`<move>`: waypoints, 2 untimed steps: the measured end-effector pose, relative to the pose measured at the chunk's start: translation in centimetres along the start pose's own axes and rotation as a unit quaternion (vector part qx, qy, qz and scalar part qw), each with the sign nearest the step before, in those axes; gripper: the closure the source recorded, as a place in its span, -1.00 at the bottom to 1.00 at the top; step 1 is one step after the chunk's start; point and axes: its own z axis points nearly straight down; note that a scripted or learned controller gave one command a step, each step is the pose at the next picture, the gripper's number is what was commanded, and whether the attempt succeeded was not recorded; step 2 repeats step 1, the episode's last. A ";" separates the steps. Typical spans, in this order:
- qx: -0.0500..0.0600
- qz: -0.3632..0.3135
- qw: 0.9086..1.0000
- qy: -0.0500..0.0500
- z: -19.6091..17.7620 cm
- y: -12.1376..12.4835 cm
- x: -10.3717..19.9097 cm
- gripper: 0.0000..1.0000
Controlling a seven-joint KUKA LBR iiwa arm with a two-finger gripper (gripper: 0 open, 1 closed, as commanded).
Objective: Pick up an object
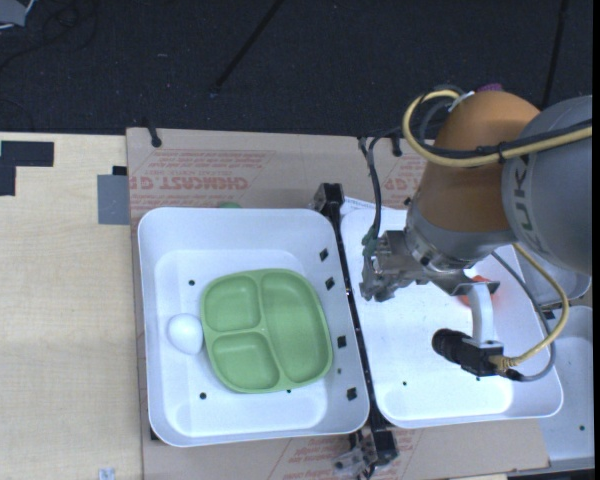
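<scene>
Now | my gripper (pixel 378 280) low over right bin (pixel 420 408) | grip state: cannot tell | green tray (pixel 265 330), white ball (pixel 185 333) in left bin (pixel 180 233)

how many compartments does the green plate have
3. The green plate in the left bin has two compartments side by side at its far end and one at its near left. A white ball touches its left edge.

Bench (pixel 50 308), cardboard sheet (pixel 230 168), two white bins (pixel 165 238)
</scene>
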 end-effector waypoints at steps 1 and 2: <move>0.000 0.000 1.000 0.000 -0.2 -0.1 5.2 1.00; 0.000 0.000 1.000 0.000 -0.2 -0.1 5.2 1.00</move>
